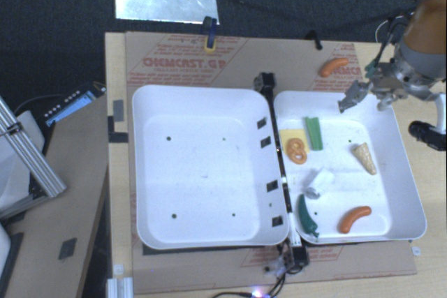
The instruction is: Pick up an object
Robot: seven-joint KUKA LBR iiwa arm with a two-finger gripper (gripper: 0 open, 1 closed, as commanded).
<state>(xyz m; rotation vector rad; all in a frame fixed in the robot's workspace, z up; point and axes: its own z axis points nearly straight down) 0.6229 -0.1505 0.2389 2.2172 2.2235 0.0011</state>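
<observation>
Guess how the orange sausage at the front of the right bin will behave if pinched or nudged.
The sausage looks rounded and smooth, so it may roll or slip sideways. It lies flat on the right bin apart from the other items, so a nudge probably moves it alone. It looks like a light toy.

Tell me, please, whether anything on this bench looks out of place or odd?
One orange sausage lies outside the bins, on the cardboard behind the right bin. A similar sausage and the other items sit inside that bin. Nothing looks spilled or damaged.
</observation>
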